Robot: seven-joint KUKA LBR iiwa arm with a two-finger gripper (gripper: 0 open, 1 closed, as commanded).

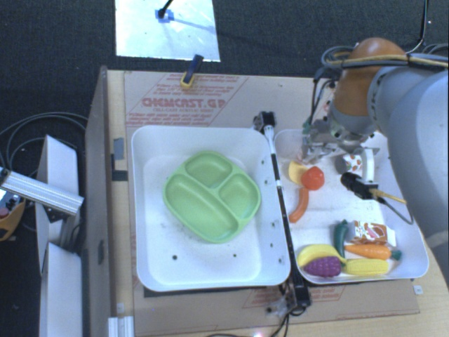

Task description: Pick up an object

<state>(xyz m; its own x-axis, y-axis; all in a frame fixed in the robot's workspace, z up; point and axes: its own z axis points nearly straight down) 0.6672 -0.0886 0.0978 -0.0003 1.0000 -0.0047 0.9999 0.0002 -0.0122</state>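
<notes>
Nearest me, along the near edge of the right bin (324, 220), lie a purple bunch of grapes (323, 266) touching a banana (316, 252), then a yellow corn cob (363, 266), a carrot (369, 251) and a small carton (370, 232), all packed close together. A little farther in, an orange chilli (300, 206) lies alone near that bin's left wall. Beyond it sits a red-orange tomato (313, 178), touching a yellow wedge (296, 170) on its left. My claw (319, 149) hangs just past and above those two, near the far left corner of the right bin. From this slant I cannot tell whether it is apart or together, and I see nothing held in it. The left bin (161, 262) carries only a green divided plate (210, 196) at its middle, well apart from me. I judge that I am at the approach step, lined up for a grasp that is not yet made. The tomato looks the likeliest thing to take, being closest under me. The next move calls for a straight descent centred on it. It is round and may roll, and the wedge against it could get pinched along with it, so I should close squarely across its widest part before lifting.
</notes>
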